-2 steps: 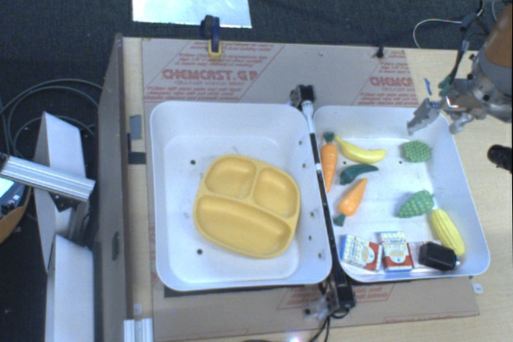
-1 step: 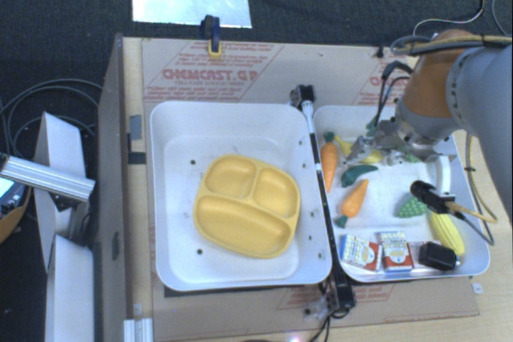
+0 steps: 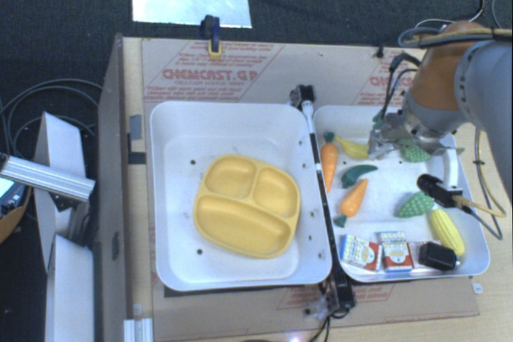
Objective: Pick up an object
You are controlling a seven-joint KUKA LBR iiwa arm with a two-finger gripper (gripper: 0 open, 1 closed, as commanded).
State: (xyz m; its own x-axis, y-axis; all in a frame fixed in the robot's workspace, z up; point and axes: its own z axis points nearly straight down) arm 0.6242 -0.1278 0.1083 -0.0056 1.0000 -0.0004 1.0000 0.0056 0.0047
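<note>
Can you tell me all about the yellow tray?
The yellow tray looks like smooth plastic, with rounded corners and three hollows: two small ones at the far side and one long one at the near side. It lies flat, a bit turned, near the middle of the left bin, resting on the bin's floor. Nothing sits in it.

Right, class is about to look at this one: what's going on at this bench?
A grey robot arm reaches in from the right, its gripper low over the far end of the right bin, near a yellow banana. That bin also holds toy carrots, corn and small cartons. Nothing can be seen in its grasp. The left bin holds a yellow divided tray.
</note>
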